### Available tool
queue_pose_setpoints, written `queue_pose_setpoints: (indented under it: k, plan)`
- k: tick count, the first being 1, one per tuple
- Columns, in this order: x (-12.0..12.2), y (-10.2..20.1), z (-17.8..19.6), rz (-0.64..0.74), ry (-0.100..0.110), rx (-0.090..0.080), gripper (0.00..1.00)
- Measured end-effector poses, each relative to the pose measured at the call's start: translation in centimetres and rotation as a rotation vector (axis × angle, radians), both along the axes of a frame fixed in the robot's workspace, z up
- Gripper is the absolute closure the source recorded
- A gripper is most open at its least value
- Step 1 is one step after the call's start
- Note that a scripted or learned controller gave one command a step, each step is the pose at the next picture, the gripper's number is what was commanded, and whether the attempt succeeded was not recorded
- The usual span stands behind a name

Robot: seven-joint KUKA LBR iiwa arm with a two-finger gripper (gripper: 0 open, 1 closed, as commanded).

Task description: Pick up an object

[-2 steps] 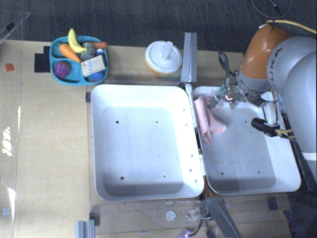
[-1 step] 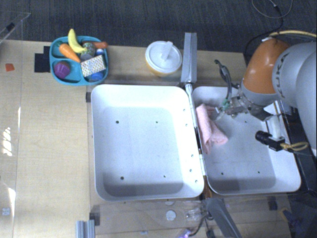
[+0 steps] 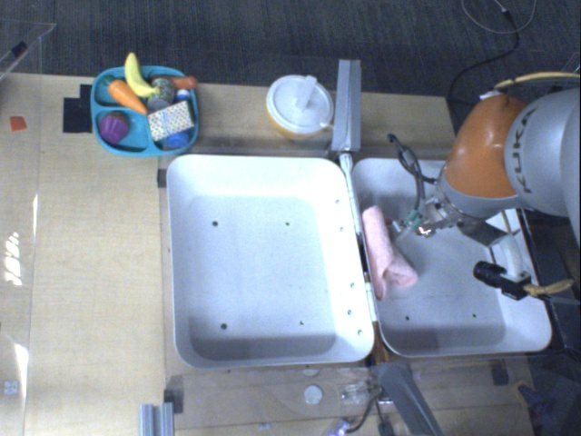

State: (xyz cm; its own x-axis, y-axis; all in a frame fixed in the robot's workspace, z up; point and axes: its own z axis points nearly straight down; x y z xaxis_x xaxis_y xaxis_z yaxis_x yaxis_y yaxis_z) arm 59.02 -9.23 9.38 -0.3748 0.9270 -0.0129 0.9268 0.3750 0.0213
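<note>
Gripper (image 3: 419,226) low in right bin (image 3: 472,334), just beside pink rolled cloth (image 3: 386,252). Cannot tell gripper state. Cloth lies on bin floor; pick not yet done.

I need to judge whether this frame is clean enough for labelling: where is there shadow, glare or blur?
Camera view: light is even and soft; a faint shadow lies along the near inner wall of the left bin and of the right bin; mild glare streaks the clear panel at far left; the claw is small and slightly blurred; the pink cloth is sharp enough to outline.
</note>
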Motion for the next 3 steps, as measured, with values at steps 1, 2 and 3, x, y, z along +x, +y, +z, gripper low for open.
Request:
queue_pose_setpoints:
  k: [1,2,3]
  plan:
    - [-3.5,-0.6,9.2,0.229,0.013,-0.001,0.00]
    - [0.7,-0.4,1.2,0.231,0.018,0.000,0.00]
    - [1.0,-0.3,2.5,0.233,0.008,-0.001,1.00]
